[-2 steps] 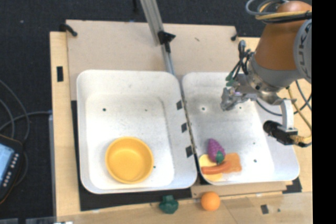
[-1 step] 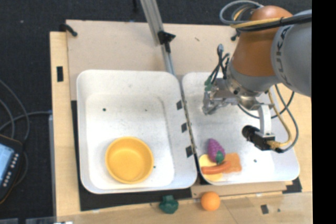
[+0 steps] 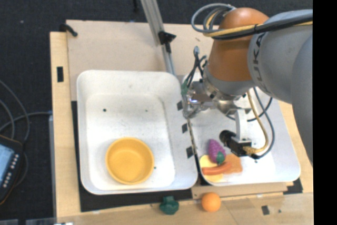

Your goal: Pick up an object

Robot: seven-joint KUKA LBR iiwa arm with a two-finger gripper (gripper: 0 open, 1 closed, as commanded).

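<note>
Bench [image 3: 105, 45]: two shallow white bins are being carried side by side on it, their inner walls touching.
Left bin [image 3: 131, 108]: a yellow bowl [image 3: 129, 160] is being held in its near half, upright, closer to the left wall than to the right wall, and well apart from everything else.
Right bin [image 3: 279, 158]: it is being overhung by the arm [image 3: 274, 55], so that much of its floor is being hidden.
Arm: it is being seen reaching in from the right, with its orange band [image 3: 237, 26] over the far part of the right bin.
Gripper [image 3: 196, 103]: it is being shown just inside the right bin's left wall, beside the divide between the bins; whether it is open or closed cannot be told, and nothing is being seen in its hold.
Task objects: three toys are being crowded into the right bin's near-left corner, below the gripper and apart from it.
Purple toy vegetable [image 3: 214, 149]: it is being propped at a tilt, touching the orange toy carrot [image 3: 221, 169].
Orange toy carrot: it is being seen lying along the near wall, across a yellow toy piece [image 3: 206, 161].
Near edge of the bench: a green toy [image 3: 169, 205] and an orange ball [image 3: 210, 202] are being shown outside the bins, near each other but apart.
Far edge of the bench: a slanted aluminium pole [image 3: 150, 5] is being shown rising behind the left bin's far-right corner.
</note>
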